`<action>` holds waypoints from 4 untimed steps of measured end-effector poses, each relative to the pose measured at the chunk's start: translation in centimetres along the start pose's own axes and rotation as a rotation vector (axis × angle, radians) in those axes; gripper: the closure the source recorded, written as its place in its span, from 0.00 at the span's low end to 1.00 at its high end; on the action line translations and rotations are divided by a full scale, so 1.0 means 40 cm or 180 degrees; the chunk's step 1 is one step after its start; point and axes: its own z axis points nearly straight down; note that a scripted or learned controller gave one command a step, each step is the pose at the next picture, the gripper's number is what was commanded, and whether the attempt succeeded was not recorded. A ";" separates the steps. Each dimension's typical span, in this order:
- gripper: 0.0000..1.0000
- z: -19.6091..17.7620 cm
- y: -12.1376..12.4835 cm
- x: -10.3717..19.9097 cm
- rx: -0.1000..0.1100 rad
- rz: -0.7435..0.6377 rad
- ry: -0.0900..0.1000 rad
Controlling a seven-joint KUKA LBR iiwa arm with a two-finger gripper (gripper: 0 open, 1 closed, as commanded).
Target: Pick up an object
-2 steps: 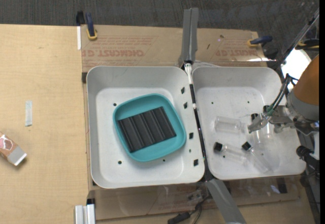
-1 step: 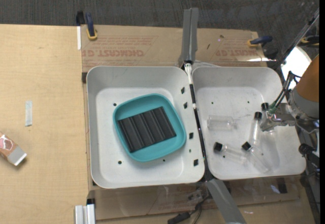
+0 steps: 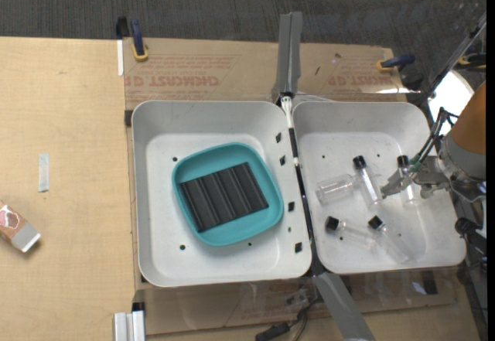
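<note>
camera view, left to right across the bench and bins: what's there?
Small tube on the bench → white strip → left bin → teal tray → right bin → clear vials with black caps → gripper

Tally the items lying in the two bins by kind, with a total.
Teal dish with dark ribbed insert, left bin: 1
Clear vials with black caps, right bin: 4 (caps at); the last is partly behind the gripper, so this count is uncertain
Total: 5
</note>
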 end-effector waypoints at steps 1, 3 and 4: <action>0.00 0.070 0.097 -0.019 0.0023 -0.0209 0.0034; 1.00 -0.237 0.059 0.132 0.0023 -0.0190 0.0005; 1.00 -0.242 0.138 0.249 0.0024 -0.0237 0.0004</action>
